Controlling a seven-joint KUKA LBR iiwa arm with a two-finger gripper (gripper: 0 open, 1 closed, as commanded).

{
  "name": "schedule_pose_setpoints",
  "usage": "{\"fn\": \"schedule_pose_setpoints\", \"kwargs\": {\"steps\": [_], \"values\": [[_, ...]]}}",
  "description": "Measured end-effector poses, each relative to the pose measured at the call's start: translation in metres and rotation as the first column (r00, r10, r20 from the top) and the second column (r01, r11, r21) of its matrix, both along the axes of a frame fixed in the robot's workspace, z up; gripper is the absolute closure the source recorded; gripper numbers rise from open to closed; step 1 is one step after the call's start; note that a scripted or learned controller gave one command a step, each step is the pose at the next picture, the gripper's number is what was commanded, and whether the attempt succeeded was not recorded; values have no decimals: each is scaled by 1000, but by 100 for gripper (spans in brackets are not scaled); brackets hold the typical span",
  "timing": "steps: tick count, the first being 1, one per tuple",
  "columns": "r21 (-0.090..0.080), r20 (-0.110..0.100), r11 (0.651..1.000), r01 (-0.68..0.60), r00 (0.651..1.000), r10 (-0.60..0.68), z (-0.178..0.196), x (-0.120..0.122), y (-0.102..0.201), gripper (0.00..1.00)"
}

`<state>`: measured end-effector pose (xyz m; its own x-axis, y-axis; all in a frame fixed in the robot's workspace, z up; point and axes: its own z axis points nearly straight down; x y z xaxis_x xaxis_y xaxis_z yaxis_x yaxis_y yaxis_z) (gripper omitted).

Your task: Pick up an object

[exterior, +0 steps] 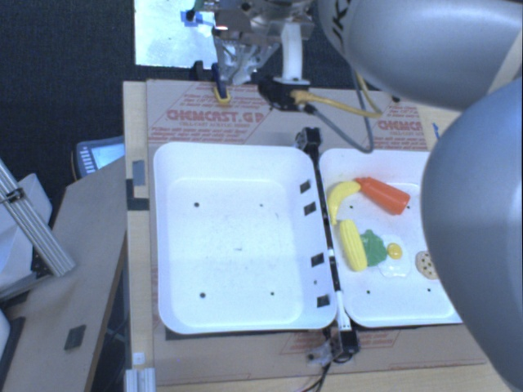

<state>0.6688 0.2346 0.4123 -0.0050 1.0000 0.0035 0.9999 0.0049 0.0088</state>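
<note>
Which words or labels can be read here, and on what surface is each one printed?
"CHEMCAST" in red, followed by blurred letters: on the brown board behind the left bin.
Red print, partly hidden, unreadable: on the same board behind the right bin.
"KA", cut off: on the grey arm.

Grey arm [425,47] reaching in from the right, pincer [233,64] raised, pointing down

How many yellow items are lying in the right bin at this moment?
3: a banana near the divider, a corn cob below it, and a small yellow piece further right. The arm may hide more.
</note>
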Motion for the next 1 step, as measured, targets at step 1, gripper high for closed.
{"fn": "schedule_pose_setpoints", "kwargs": {"steps": [1], "values": [[-3, -9, 1000, 0, 1000, 0, -15, -19, -1, 100]]}}
